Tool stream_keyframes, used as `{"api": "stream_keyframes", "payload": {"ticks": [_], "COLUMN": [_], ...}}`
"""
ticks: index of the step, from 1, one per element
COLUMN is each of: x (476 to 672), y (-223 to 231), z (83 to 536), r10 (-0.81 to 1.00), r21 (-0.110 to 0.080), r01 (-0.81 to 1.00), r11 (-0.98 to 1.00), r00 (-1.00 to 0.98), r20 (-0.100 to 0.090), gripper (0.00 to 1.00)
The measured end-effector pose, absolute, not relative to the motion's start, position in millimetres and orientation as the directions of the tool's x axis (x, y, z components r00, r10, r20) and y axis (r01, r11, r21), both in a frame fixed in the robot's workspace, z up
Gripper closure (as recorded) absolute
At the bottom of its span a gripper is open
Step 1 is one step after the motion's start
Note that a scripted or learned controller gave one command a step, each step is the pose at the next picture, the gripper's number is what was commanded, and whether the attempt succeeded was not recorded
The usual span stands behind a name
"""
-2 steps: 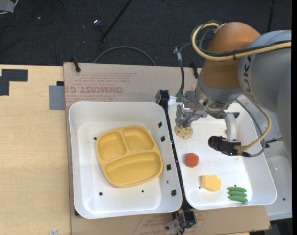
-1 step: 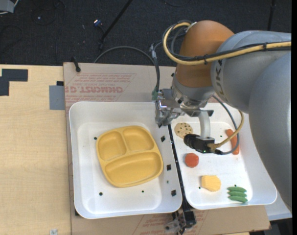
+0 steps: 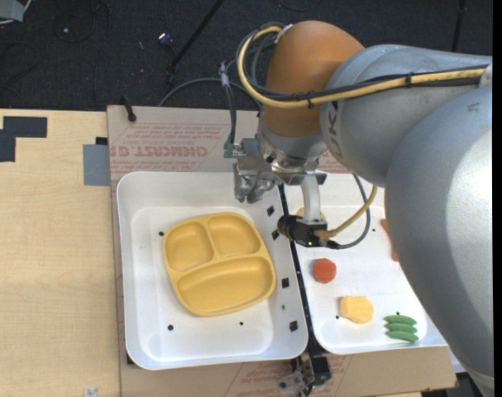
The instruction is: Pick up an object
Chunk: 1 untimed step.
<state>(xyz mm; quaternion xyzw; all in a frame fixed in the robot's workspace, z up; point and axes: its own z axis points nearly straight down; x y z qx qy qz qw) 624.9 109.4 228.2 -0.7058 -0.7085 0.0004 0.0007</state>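
Jaws (image 3: 252,190) above left bin's (image 3: 143,222) rim, tray (image 3: 219,263) just below

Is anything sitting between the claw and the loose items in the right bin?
Nothing visible blocks it. The claw hangs over the far edge of the left bin, beyond the yellow tray. The red piece, yellow piece and green pods lie apart in the right bin, across the divider.

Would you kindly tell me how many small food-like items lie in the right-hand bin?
3: a red round piece centrally, a yellow chunk below it, and green pods toward the lower right. The grey arm may hide others.
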Motion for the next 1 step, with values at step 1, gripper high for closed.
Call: {"api": "stream_keyframes", "payload": {"ticks": [1], "x": [623.9], "y": [108.3], "z": [227.9], "r10": [1.0], "r21": [-0.004], "r01": [1.0], "r11": [0.003], "r00": [-0.003], "r20": [-0.001], "gripper": [0.0]}}
